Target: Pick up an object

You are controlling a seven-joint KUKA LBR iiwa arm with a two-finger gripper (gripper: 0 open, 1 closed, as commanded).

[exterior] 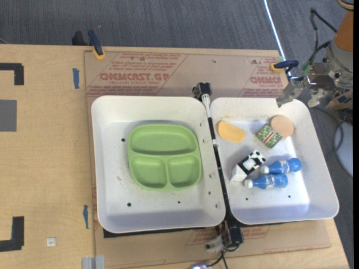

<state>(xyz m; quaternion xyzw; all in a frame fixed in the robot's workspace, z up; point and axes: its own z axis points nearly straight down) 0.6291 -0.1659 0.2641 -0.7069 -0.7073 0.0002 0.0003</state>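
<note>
The gripper [303, 91] hung over the far right corner of the right bin [322, 198], its fingers spread apart with nothing between them. Below it in that bin lay a round tan piece [283, 125] touching a small green carton [268, 135], a yellow-orange chip-shaped piece [230, 131] nearer the divide, a black-and-white toy [251, 163], and two blue bottles [274, 174] side by side — all well apart from the gripper. The left bin [109, 167] held a green divided tray [165, 156] — three compartments. Both bins sat on a brown board [140, 74].
</note>
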